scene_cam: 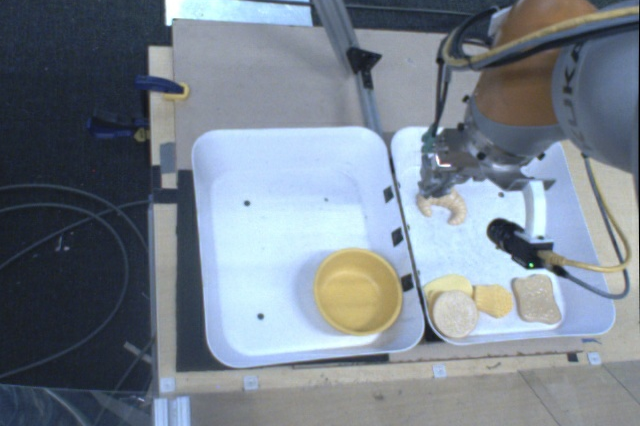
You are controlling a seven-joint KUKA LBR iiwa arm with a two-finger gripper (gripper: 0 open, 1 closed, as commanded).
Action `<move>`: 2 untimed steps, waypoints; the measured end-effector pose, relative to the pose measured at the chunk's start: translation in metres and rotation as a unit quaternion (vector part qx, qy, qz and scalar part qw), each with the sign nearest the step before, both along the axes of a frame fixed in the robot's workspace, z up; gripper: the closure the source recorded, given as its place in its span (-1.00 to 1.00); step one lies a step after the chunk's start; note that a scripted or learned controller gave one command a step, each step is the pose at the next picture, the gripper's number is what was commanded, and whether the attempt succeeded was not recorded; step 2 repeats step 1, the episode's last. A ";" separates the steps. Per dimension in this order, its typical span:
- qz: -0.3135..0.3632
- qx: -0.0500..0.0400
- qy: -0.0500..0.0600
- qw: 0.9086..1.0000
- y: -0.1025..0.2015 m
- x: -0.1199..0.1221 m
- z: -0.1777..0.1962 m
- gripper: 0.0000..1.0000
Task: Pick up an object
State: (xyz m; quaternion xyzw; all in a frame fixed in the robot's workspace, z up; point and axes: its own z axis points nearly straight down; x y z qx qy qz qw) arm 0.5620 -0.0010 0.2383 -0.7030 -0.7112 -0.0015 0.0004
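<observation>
Pale croissant (445, 206) partly under hand (437, 182) (fingers indistinct), right bin (590, 244)

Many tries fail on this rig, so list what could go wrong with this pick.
1. The pincer sits at one end of the croissant, not over its middle; an off-centre grip may slip or spin it.
2. The croissant lies close to the right bin's left wall, so a nudge could wedge it there.
3. The curved shape may roll when pressed.
</observation>
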 end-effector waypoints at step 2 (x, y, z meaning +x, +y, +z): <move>-0.001 -0.001 0.000 1.000 0.048 0.009 -0.003 1.00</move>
